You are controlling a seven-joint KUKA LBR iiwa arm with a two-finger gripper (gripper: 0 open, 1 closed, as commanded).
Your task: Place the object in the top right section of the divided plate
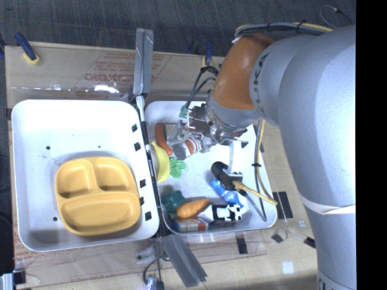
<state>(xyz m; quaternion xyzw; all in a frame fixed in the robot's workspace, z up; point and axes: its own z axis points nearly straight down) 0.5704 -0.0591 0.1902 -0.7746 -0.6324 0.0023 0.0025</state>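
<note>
A yellow plastic divided plate (97,213), a rounded rectangle with a raised rim, lies flat in the left shallow white bin (36,132). It sits toward that bin's near side and well clear of the far wall. Low ridges split it into three sections: two small ones side by side along the far edge and one wide one across the near edge. Its surface is smooth and evenly coloured, a warm mustard yellow.

The right shallow white bin (196,183) stands just beside the left one on the brown tabletop (78,65) and holds a scatter of small toys. Along its left wall are a red sausage-shaped piece (159,133) and a yellow banana (161,164), with a green leafy piece (177,168) touching the banana. Toward the near side lie a dark teal lump (172,198), an orange carrot (193,208), a red can on its side (190,225) and a black-and-white cow figure (230,212).

The grey arm with the orange band (290,83) reaches in from the right. Its end effector (188,135) is low over the far left part of the right bin, just beside the red sausage-shaped piece. A small red-and-white item (192,145) lies right under it. From here I cannot tell whether the end effector is wide or narrow, or whether it holds anything.
</note>
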